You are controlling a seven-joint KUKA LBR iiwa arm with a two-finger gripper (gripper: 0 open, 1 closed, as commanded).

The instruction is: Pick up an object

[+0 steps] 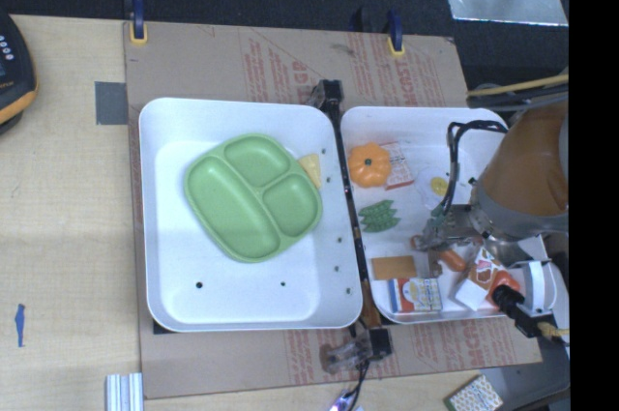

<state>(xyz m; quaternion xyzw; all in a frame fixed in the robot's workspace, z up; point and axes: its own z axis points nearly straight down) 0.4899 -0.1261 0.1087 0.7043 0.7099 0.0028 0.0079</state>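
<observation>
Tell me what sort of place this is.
Probably a robotics lab bench: two white bins sit on cardboard clamped to the table, toy food like a small pumpkin fills one, and the arm reaches in.

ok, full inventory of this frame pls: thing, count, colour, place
bins: 2, white, side by side on the cardboard sheet
divided plate: 1, green, in the left bin
yellow piece: 1, pale yellow, at the plate's right edge, left bin
pumpkin: 1, orange, upper left of the right bin
leafy item: 1, green, below the pumpkin
flat block: 1, brown, lower left of the right bin
small packets: several, mixed white, red and orange, along the right bin's lower edge
clamps: 2, blue and yellow, on the sheet's top edge
arm: 1, grey with orange band, over the right bin
pincer: 1, dark, low over the right bin's clutter
</observation>
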